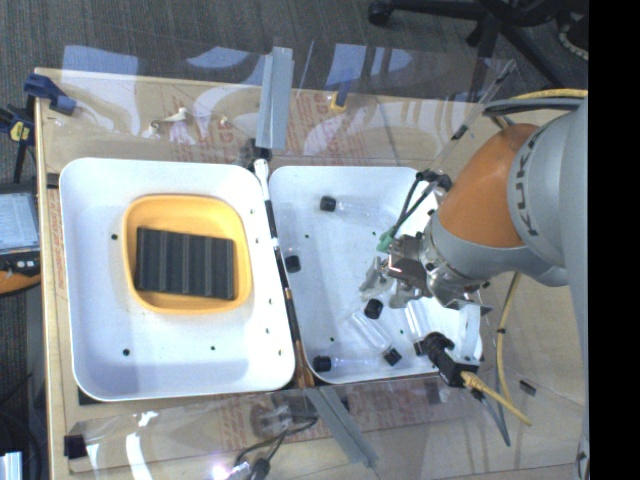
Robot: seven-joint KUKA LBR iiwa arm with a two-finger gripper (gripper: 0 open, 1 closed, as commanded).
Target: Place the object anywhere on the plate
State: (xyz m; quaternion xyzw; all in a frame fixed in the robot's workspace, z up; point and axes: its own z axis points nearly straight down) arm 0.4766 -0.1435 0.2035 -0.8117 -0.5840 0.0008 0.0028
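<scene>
Down in the right bin my gripper hangs low over the white floor, my grey arm with its orange band reaching in from the right side of the bench. Whether anything sits in the gripper I cannot tell; the wrist and cabling crowd that spot. Small dark pieces lie scattered on the floor of this bin: one near the back, one by the left wall, one in the front corner, and one just beside my gripper. Something clear lies close in front of the gripper, too faint to name. Which of these is the object I cannot say. Over in the left bin sits the yellow plate, with a dark ribbed rectangle lying flat in its middle, well apart from me.
</scene>
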